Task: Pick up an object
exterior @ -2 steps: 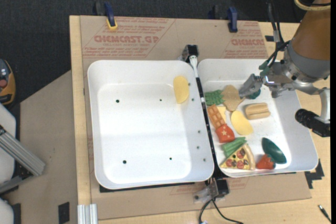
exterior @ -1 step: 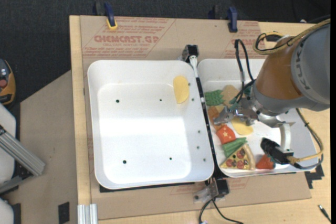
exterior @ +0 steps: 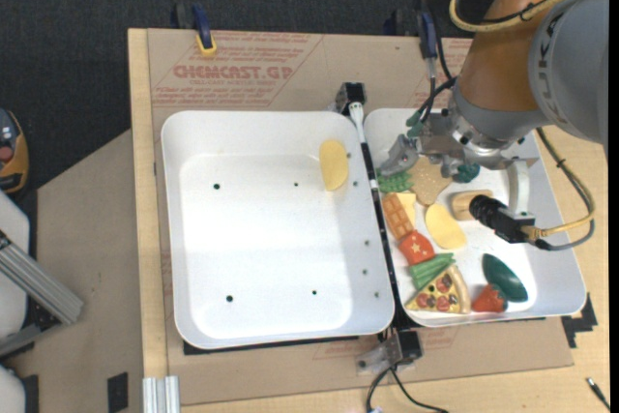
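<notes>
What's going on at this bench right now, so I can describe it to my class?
A grey robot arm reaches in from the right, its tool low over the right bin, which is crowded with toy food: a pizza slice, a carrot, a dark green piece. The left bin holds one yellow piece. Nothing is visibly held.

Bright, even light; sharp focus

A heap of small plastic toy foods (exterior: 435,256) lies in the right white bin (exterior: 566,276); one pale yellow oval piece (exterior: 334,165) lies apart in the left white bin (exterior: 251,237).
</notes>
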